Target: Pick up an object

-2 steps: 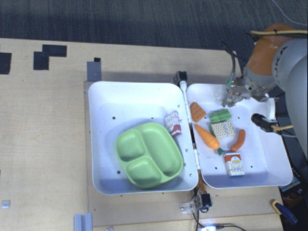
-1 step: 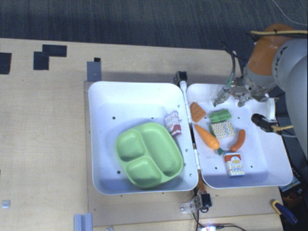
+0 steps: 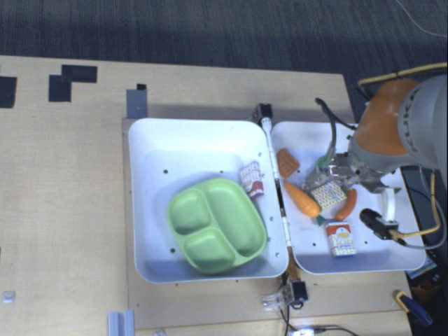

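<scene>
Arm [image 3: 409,121] from right, end effector [image 3: 334,175] low.

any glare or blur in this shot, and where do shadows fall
Camera view: soft overall, small labels unreadable; no harsh glare on the white left bin; the green divided plate casts a faint bluish shadow on the bin floor at its lower-left; the grey arm's wrist area looks blurred.
</scene>
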Motion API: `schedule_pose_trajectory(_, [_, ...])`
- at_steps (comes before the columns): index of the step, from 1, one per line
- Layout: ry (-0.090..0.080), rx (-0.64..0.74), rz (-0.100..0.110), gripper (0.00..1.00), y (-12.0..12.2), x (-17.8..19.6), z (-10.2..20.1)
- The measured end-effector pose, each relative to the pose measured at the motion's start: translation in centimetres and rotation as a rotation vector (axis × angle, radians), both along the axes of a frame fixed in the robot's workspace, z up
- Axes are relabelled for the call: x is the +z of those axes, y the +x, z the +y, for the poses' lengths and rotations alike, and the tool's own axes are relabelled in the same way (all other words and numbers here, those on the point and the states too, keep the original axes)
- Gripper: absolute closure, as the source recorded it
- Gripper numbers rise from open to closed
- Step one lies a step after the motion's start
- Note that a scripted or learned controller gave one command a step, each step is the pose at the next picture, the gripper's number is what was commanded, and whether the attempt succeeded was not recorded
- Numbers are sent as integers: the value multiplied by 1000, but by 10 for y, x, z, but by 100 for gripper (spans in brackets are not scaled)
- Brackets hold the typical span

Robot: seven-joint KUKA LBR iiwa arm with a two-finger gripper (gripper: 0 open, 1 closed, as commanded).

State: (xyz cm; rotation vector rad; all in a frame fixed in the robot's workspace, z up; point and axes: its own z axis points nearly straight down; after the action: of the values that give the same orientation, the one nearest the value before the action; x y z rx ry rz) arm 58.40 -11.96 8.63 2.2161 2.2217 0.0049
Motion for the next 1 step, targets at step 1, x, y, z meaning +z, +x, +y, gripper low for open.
schedule_pose_trajectory(1, [-1,2,-7,100,2,12,0])
